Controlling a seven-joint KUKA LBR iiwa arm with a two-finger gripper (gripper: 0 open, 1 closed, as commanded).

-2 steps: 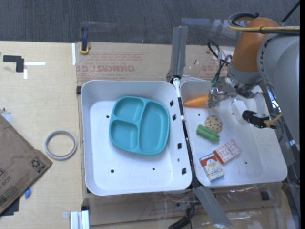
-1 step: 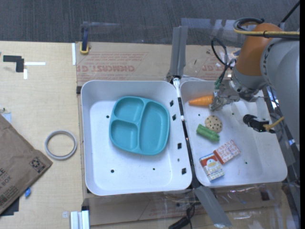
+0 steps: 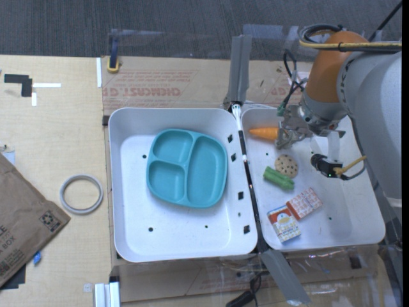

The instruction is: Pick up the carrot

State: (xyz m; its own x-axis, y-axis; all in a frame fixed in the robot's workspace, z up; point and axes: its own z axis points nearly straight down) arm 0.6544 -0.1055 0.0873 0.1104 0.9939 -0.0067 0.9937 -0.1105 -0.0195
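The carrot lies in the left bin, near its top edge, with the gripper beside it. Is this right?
Not quite. The camera view shows the carrot in the right bin, not the left one. The rest holds: it lies near the bin's top edge, with the gripper beside it.

The light wooden tabletop (image 3: 51, 139) bears two white bins (image 3: 128, 235) side by side, a tape ring (image 3: 81, 193) left of them, and a brown cardboard box (image 3: 22, 226) at the near left.

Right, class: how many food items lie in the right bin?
5: carrot at the top left beside the tool, cookie mid-bin, green vegetable just below it, two packets lower down. The arm may hide more.
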